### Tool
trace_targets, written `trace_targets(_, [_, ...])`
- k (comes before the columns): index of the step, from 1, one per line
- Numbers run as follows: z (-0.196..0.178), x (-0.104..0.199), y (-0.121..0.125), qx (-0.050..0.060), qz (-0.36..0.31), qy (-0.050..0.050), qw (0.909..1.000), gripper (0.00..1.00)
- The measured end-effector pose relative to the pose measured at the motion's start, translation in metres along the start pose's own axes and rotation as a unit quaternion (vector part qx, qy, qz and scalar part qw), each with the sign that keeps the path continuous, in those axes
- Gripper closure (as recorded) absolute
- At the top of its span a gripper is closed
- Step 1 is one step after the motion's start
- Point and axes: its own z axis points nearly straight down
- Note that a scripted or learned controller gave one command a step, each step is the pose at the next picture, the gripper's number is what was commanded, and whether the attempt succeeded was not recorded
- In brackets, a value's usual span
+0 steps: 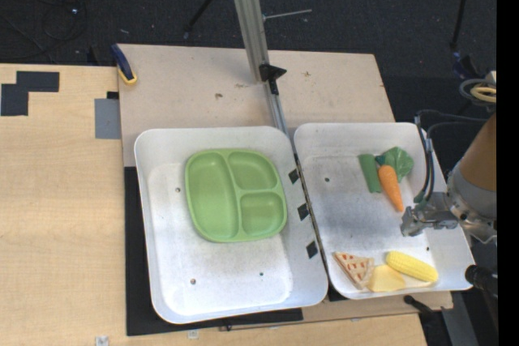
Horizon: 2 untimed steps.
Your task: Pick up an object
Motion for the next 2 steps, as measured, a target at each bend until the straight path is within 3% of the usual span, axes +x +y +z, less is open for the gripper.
trace_targets(1, [-0.060,0.007,0.003,-0.001,-0.001,0.000,1.0000,1.00])
trace_targets(2, [-0.085,0.006,0.004,0.001,-0.001,0.000,1.0000,1.00])
